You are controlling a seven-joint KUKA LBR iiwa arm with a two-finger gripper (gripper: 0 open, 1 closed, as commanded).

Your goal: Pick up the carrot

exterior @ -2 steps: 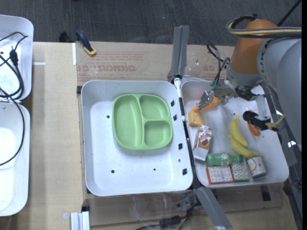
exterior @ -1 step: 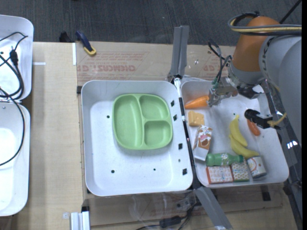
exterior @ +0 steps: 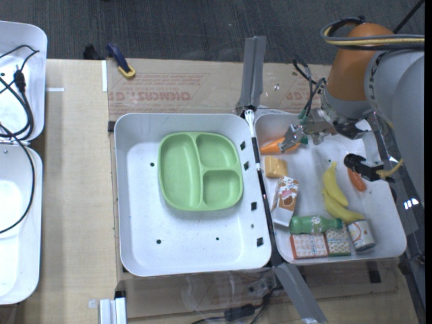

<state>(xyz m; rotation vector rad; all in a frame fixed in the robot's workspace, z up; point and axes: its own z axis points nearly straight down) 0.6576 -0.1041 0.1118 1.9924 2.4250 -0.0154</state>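
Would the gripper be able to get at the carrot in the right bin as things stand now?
Probably yes. The gripper sits right at the carrot near the back left corner of the right bin, with nothing lying over it. The bin's wall close behind the carrot may crowd the approach.

I log a green divided plate (exterior: pixel 200 171) in the left bin (exterior: pixel 135 248); in the right bin (exterior: pixel 388 245), bananas (exterior: pixel 335 194) at three o'clock, green bottle (exterior: pixel 314 224) at six.
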